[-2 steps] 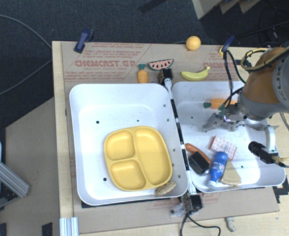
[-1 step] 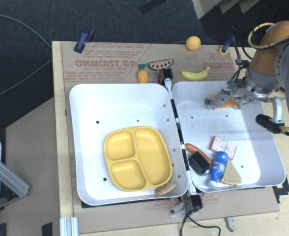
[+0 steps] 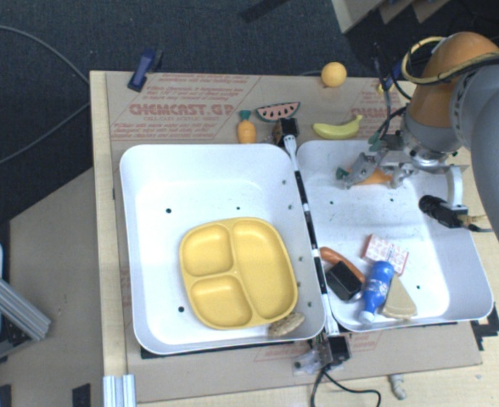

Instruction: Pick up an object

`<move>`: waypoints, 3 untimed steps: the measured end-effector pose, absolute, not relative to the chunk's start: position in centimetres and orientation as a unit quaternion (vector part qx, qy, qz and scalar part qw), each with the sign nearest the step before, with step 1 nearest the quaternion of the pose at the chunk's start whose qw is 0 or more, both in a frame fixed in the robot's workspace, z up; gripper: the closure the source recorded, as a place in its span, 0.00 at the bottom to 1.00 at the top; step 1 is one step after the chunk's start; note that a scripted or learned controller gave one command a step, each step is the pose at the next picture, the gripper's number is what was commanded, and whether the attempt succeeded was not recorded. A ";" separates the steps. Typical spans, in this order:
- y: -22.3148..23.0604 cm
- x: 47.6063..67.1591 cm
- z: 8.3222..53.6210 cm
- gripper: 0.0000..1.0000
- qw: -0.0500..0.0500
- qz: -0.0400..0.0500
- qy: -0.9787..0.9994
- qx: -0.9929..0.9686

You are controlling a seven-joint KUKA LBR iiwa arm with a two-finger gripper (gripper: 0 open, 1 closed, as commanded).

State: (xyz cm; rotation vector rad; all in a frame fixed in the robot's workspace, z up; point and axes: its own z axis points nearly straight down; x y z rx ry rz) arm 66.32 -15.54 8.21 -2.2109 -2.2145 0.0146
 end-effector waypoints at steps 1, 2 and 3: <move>-22.4 59.8 12.4 0.00 0.000 0.000 -0.707 -0.707; -13.5 50.4 8.4 0.00 0.001 0.000 -0.707 -0.707; -13.6 50.5 9.4 1.00 0.000 0.000 -0.707 -0.707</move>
